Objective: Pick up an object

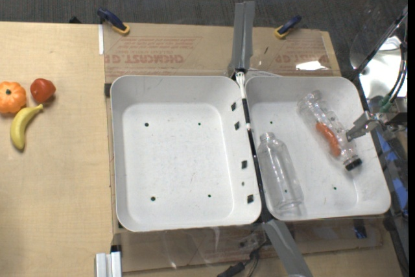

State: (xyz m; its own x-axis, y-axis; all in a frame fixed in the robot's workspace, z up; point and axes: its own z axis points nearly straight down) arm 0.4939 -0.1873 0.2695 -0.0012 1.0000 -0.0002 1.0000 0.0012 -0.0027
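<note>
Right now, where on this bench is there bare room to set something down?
The left bin has a bare floor from wall to wall. The wooden bench is bare below the banana. The right bin is crowded: two clear bottles lie inside, leaving a patch between them near its front wall.

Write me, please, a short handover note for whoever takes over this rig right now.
Tool: at the right bin's right edge, beside the bottle with the orange label; finger state unclear, nothing seen held.
Things: that bottle lies diagonally in the right bin; a clear bottle lies along its left side. Left bin beside it.
Off to the left on the bench: orange, tomato, banana.
Done: no pick yet.
Left: grasp and lift one object.
</note>
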